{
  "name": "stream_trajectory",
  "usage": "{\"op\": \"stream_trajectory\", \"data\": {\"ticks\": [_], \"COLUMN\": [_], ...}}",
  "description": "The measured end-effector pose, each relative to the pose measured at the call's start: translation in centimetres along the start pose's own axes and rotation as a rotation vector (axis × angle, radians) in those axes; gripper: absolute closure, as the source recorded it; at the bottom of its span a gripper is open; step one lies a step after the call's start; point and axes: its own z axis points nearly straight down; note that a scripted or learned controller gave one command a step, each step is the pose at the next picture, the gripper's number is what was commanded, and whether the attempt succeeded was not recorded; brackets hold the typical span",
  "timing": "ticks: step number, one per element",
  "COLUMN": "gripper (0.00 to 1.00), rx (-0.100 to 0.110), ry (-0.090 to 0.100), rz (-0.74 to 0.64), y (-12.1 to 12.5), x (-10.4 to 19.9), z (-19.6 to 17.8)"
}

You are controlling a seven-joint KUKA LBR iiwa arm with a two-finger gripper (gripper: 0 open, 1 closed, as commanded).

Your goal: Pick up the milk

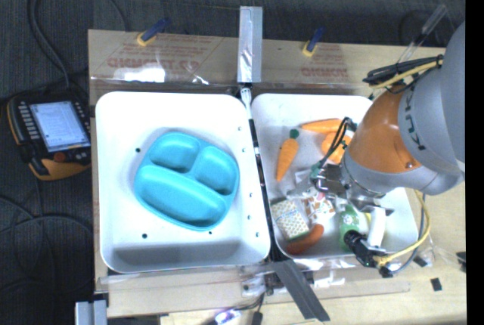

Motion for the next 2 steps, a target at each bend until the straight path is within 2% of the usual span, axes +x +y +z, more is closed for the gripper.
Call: {"op": "stream_trajectory", "data": {"ticks": [1,2], "gripper": [1.0,1.0], "rx": [-0.001,0.01], "ry": [0.003,-0.003], "rz": [-0.001,-0.052], "y": [0.1,0.4], "x": [0.2,8.4], "z": [-0.9,-16.4]}}
